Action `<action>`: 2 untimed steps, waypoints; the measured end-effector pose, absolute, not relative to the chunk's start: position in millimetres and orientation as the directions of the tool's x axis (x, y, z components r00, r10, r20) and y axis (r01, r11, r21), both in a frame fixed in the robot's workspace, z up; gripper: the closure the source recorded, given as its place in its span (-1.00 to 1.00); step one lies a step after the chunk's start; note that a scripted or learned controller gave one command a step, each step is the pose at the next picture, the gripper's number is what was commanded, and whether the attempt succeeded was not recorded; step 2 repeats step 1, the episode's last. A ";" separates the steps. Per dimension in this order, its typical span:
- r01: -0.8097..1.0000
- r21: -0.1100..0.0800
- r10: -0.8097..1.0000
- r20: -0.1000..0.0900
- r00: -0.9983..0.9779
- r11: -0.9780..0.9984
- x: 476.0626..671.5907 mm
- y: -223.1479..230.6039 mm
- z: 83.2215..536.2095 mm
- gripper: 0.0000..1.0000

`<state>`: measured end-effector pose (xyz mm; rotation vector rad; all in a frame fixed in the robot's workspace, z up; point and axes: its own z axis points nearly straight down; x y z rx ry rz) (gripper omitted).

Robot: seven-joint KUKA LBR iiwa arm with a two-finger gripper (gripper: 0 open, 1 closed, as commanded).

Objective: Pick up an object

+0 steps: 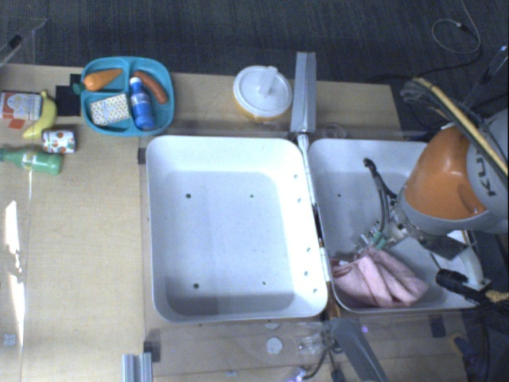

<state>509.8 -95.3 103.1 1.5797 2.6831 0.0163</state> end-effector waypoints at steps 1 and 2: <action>0.874 0.023 0.874 -0.019 -0.485 0.485 509.7 -95.4 103.0 -1.00; 0.874 0.023 0.874 -0.019 -0.485 0.485 509.7 -95.4 103.0 -1.00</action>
